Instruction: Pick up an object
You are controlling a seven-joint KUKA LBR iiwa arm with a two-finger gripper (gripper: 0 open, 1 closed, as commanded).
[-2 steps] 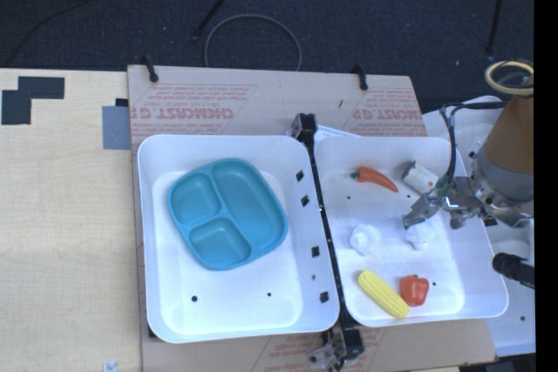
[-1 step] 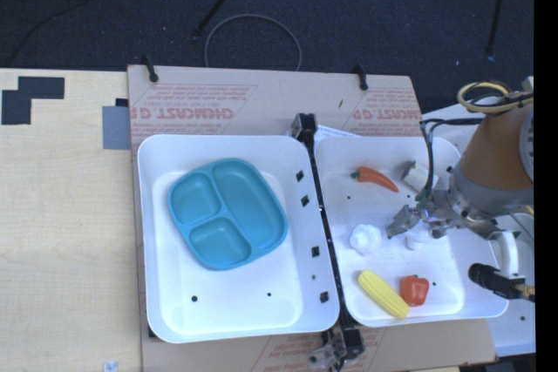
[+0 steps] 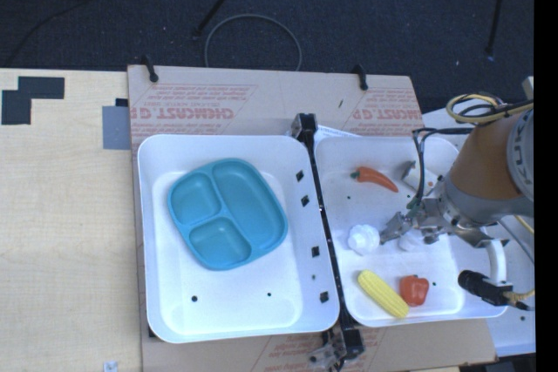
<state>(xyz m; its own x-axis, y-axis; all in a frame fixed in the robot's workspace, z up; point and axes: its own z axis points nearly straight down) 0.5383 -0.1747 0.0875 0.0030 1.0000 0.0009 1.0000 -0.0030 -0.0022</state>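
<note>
A small white object (image 3: pixel 363 237) lies on the floor of the right bin (image 3: pixel 344 187), just left of the gripper (image 3: pixel 403 229) and apart from its tips as far as the view lets one judge. The gripper hangs low over the middle of that bin, its metal parts merging with the white floor and with a pale lump just beneath them, so I cannot tell whether the jaws are released or clenched, nor whether anything sits between them.

Beyond the jaws, toward the far side of the bin, lies an orange carrot (image 3: pixel 377 179) with a green stem end. On the near side of the jaws lie a yellow corn cob (image 3: pixel 382 293) and, touching or almost touching its right end, a red pepper (image 3: pixel 414 289). The arm (image 3: pixel 493 174) comes in from the right; its orange band is cut off by the frame's edge, and a black part hangs over the bin's near right corner.

Well to the left of the jaws, past the black clips joining the two bins, the left bin (image 3: pixel 166 274) holds a blue divided plate (image 3: pixel 227 213) with three compartments.

Behind both bins a cardboard sheet (image 3: pixel 261 104) shows red printing, upside down and mirrored from this angle; it appears to read "CHEMCRAFT", but the letters are too faint to be sure.
</note>
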